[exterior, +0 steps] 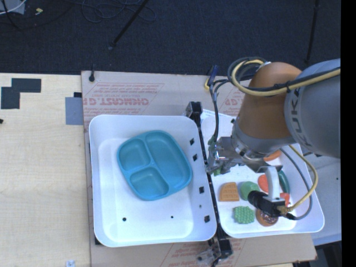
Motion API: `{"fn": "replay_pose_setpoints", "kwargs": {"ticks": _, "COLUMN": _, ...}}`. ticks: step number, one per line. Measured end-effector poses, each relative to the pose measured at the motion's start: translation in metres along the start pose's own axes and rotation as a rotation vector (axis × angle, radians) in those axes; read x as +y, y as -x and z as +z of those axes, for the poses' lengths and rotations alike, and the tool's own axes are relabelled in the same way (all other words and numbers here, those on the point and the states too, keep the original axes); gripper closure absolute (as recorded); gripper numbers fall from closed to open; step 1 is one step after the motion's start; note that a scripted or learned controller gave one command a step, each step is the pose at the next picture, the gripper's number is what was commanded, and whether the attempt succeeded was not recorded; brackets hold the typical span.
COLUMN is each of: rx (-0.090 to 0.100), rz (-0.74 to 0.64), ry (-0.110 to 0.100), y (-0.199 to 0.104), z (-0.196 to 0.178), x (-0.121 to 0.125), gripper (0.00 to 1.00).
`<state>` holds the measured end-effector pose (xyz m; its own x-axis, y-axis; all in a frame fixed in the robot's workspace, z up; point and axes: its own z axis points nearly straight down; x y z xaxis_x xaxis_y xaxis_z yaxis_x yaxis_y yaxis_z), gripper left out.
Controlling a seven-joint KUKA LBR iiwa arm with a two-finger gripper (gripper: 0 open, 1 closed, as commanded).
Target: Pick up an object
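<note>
My gripper (216, 161) hangs low over the left side of the right bin (311, 225), close to the wall between the two bins. The arm's orange band and grey wrist cover the bin's middle and back. In front of the gripper lie an orange waffle-like square (228, 192), a small green piece (247, 190), a green textured piece (243, 214) and a brown round thing (267, 220). An orange-red piece (262, 181) and a teal thing (284, 179) peek out beside the wrist. I see nothing held.
The left bin (105, 216) holds a blue divided plate (153, 163), lying slightly turned. Black clips sit along the wall between the bins (201, 191). Cardboard with red print lies under both bins, and a wooden bench top spreads to the left.
</note>
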<state>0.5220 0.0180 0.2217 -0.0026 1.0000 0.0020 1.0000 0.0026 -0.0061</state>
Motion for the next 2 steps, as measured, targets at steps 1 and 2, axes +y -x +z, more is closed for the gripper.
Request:
{"fn": "replay_pose_setpoints", "kwargs": {"ticks": 1, "rx": -0.002, "rz": 0.005, "ry": -0.001, "y": 0.002, "z": 0.005, "x": -0.010, "gripper": 1.00}}
{"fn": "replay_pose_setpoints", "kwargs": {"ticks": 2, "rx": -0.002, "rz": 0.008, "ry": 0.004, "y": 0.007, "z": -0.012, "x": -0.011, "gripper": 1.00}}
